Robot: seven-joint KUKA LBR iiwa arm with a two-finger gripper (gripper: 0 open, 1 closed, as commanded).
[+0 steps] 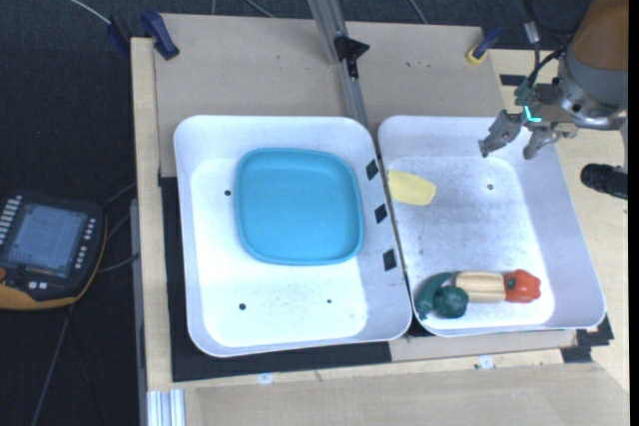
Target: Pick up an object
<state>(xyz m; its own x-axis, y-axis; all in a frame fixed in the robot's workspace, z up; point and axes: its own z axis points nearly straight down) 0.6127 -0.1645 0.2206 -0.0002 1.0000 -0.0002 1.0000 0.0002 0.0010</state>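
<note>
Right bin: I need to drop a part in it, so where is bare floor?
The right bin is bare across its middle, between the yellow piece at its left wall and the toy vegetables crowding its near edge. The gripper hangs over its far right corner.

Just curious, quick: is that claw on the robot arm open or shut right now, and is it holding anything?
Gripper: open, its two fingers spread apart, holding nothing, above the far edge of the right white bin.
</note>
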